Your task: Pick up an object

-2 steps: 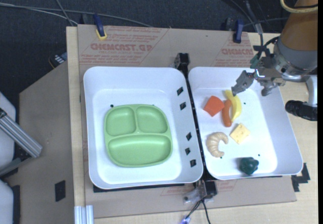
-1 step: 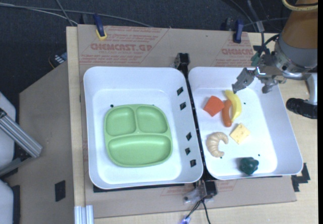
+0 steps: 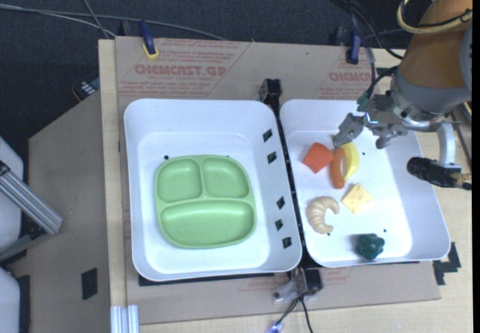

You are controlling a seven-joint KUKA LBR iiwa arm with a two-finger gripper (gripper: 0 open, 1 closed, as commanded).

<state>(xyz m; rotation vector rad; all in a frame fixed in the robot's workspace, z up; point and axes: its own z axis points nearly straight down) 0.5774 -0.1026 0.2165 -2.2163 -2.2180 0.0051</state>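
The end effector (image 3: 366, 129) hangs over the far part of the right bin (image 3: 420, 245), its two grey fingers splayed wide with nothing between them; one finger (image 3: 349, 129) points toward the bin's middle, the other sits nearer the right wall. Just below it lie the banana (image 3: 348, 163) and the red wedge (image 3: 318, 157), touching or nearly so (the overlap is hard to read from this slant). I judge this the approach step: the arm stands above a target and has not yet closed on anything. The next move calls for a descent that brings the fingers astride one piece, most likely the banana, without nudging the wedge beside it.

Further toward the near edge lie the croissant (image 3: 323, 214) and the cheese (image 3: 356, 198), close together; the green piece (image 3: 369, 247) sits alone by the near wall. The left bin (image 3: 139, 174) carries a green tray (image 3: 204, 200).

The height of the fingertips above the bin floor cannot be told; the arm's upper part is cut off at the right, and the green piece is too dark to identify.
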